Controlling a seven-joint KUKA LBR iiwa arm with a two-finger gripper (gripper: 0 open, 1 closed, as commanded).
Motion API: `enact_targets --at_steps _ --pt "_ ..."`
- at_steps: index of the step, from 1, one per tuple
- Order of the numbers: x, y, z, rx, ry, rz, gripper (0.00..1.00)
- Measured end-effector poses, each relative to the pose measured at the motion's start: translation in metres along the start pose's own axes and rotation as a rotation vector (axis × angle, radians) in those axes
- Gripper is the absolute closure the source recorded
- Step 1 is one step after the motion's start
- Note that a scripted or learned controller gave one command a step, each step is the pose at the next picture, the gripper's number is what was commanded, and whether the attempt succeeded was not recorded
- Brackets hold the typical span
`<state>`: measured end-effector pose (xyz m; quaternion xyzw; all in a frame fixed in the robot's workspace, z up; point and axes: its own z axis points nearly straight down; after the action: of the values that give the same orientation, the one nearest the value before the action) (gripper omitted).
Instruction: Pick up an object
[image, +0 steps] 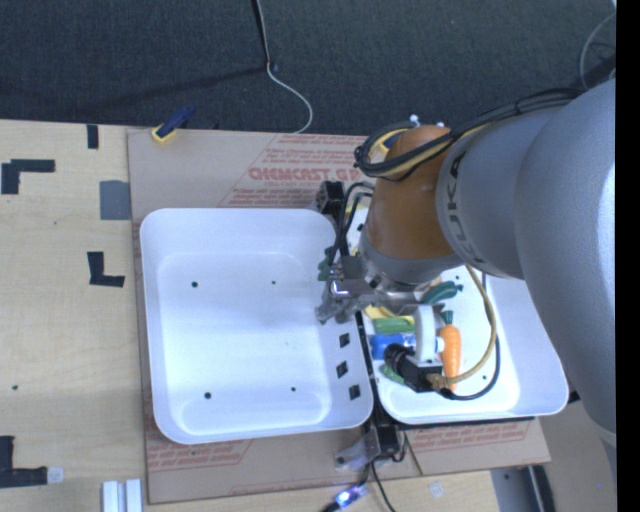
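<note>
The grey arm's metal hand (335, 290) is hanging over the seam between the two shallow white plastic bins (240, 330); its grip cannot be told. A smooth orange carrot-shaped object (451, 348) is lying in the right bin beside blue (384, 345) and yellow-green (392, 324) pieces.

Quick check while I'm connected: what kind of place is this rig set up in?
Most likely a robotics lab or test cell, not a home or a shop. A robot arm reaches over two white bins on a cardboard sheet, with loose cables and black tape marks on the bench.
</note>
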<state>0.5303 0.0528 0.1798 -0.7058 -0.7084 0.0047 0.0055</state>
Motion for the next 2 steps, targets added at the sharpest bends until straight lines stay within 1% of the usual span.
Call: enact_targets --at_steps 1,2 --pt "0.021 0.098 -0.119 -0.031 0.000 -0.001 1.00" --pt "0.098 0.138 -0.128 -0.018 0.001 -0.005 1.00"
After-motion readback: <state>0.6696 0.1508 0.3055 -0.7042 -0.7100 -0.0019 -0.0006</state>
